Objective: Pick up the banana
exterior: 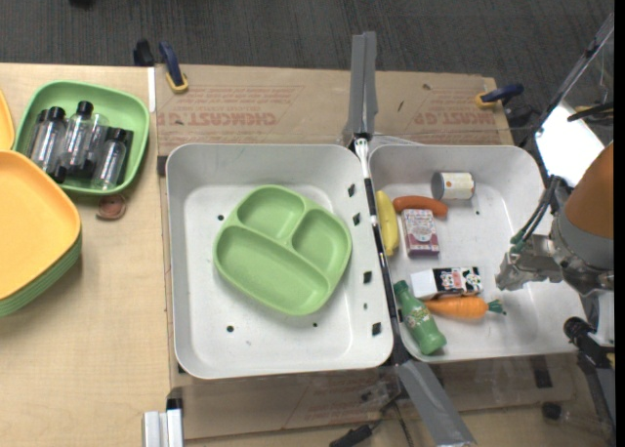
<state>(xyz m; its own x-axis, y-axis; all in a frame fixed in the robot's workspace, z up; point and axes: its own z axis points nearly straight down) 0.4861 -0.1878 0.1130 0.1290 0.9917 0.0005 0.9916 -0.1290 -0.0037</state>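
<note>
1. Banana lay in the right bin, lengthwise along its left wall, just beside the divider between the two bins. I saw nothing on top of it.

2. Neighbours I noted: a red sausage-like toy and a small pink carton just right of the banana; a green bottle nearer the front corner; a carrot and a black-and-white carton towards the middle; a small can near the back.

3. Pincer hung over the right side of the same bin, well apart from the banana, with the carrot and cartons between them. It gripped nothing; whether its fingers were spread or closed I could not tell at this size.

4. Left bin carried a green divided plate, which I judged irrelevant to the task.

5. Step in hand, as I judged it: the approach, with no grasp yet made.

6. Next move, in my view, called for crossing the bin to the left wall, turning the pincer across the banana's narrow width, and descending without catching the wall or nudging the pink carton.
</note>
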